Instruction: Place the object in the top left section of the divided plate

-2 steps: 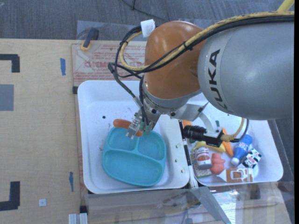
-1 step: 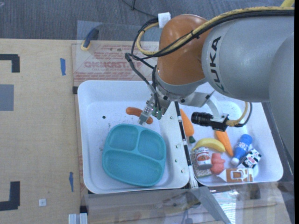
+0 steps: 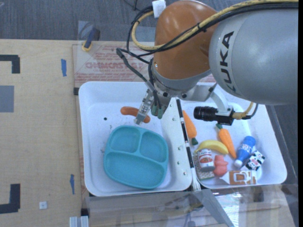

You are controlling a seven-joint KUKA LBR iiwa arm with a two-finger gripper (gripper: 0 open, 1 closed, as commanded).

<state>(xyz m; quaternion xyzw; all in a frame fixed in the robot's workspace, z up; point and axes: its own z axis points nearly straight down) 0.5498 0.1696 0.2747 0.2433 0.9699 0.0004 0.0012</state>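
**A:** Start at the jaws. What do they show?

**B:** The gripper (image 3: 144, 113) hangs low over the left bin (image 3: 94, 96), and its two fingers are clamped on an orange hot dog (image 3: 130, 111). One end of the hot dog sticks out toward nine o'clock; the other end peeks out just past the fingertips.

**A:** And the plate?

**B:** The blue divided plate (image 3: 137, 156) lies in the same bin, at about six o'clock from the gripper, just beside it. The hot dog sits off the plate's upper rim, not in any section.

**A:** What crowds the area?

**B:** The arm's big orange band (image 3: 182, 41) and grey body (image 3: 258, 46) cover the bins' upper right. A black cylinder (image 3: 210, 113) juts out at three o'clock from the gripper. In the right bin (image 3: 277, 171): a carrot (image 3: 189, 126) along the divider, a second carrot (image 3: 227, 142), a banana (image 3: 212, 146), a small can (image 3: 205, 160), a pink toy (image 3: 220, 166), a blue bottle (image 3: 245, 150), a black-and-white piece (image 3: 255, 161) and an orange-and-white carton (image 3: 242, 177).

**A:** Any writing?

**B:** "UKA" in black letters on the grey body. Red print on the board (image 3: 111, 65) at twelve o'clock of the left bin is too faint to read surely.
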